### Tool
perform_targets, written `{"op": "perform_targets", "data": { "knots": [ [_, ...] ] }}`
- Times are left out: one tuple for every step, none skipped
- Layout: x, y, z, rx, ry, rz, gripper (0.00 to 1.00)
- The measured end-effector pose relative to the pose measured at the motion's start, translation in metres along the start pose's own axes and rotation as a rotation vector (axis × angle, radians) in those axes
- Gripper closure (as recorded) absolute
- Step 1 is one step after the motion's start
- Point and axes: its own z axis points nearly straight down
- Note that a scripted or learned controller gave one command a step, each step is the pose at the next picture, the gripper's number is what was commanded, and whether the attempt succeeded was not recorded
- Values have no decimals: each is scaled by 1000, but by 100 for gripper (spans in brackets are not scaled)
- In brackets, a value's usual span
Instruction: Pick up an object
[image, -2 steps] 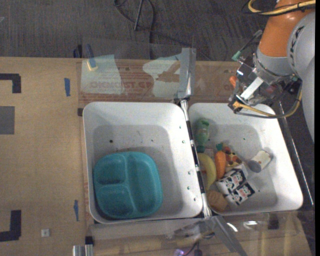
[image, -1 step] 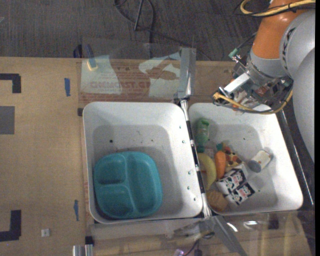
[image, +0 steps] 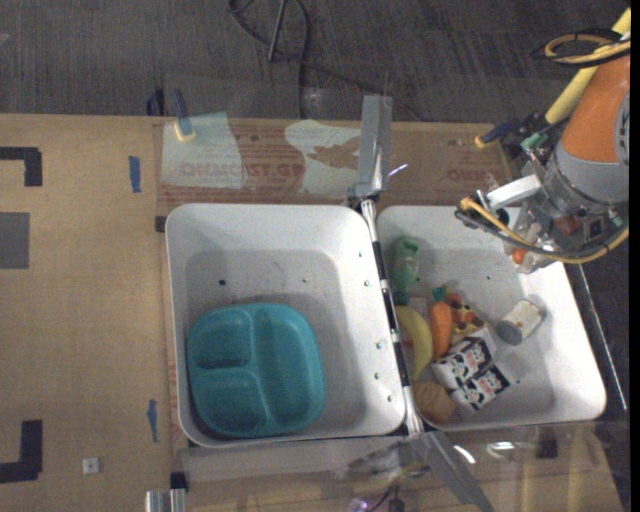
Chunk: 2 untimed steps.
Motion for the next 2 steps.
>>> {"op": "perform_targets", "data": {
  "knots": [
    [17, 0, -102, -4, 3, -165, 100],
    [-87, -65, -14, -1, 1, -74, 100]
  ]
}}
